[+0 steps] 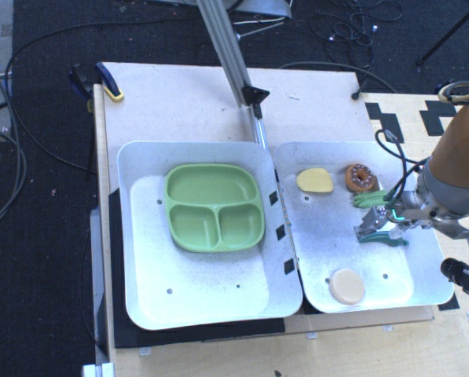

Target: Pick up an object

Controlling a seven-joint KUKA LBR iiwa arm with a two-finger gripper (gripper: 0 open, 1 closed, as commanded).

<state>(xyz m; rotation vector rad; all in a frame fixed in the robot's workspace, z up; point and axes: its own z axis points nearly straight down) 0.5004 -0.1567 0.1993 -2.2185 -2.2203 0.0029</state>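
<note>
From my remote seat I see the arm (454, 171) coming in from the right, cut off by the frame edge, so I see just its grey wrist and part of an orange-brown section above. The gripper (378, 228) sits low over the right bin (313, 281), toward its right side. The fingers are a metallic, teal-tinged tangle; I cannot tell how far apart they are or whether anything is between them. A green object (368, 200) lies just on their far side, partly hidden by the gripper, so its shape is unclear. Near it, further away, is a brown doughnut (360, 177), and left of that a yellow piece (315, 181). A pale round object (347, 286) lies near the bin's near edge. The left bin (140, 289) holds a green divided plate (215, 207).
</note>
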